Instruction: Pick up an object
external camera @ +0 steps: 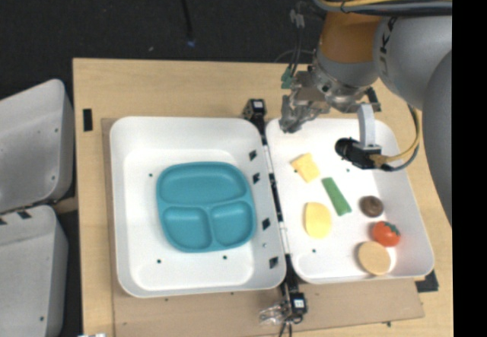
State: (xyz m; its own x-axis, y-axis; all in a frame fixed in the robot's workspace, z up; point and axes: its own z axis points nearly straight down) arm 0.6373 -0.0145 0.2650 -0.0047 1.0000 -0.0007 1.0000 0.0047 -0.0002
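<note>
My gripper (293, 121) hangs over the far left corner of the right bin (411, 252), above and apart from the objects. Nothing shows in it. Below it lies a yellow wedge (306, 167). A green stick (335, 196) lies slantwise near the bin's middle, with a pale yellow rounded piece (317, 220) just left of it. Toward the right wall sit a small brown round piece (371, 206) and a red tomato (386, 233). A tan disc (374, 258) rests at the near right.
The left bin (137, 267) holds a teal divided plate (205, 205) in its middle. The grey arm with its orange band (365, 1) reaches in from the upper right, over the right bin's far edge. Bare wooden bench (152, 84) surrounds both bins.
</note>
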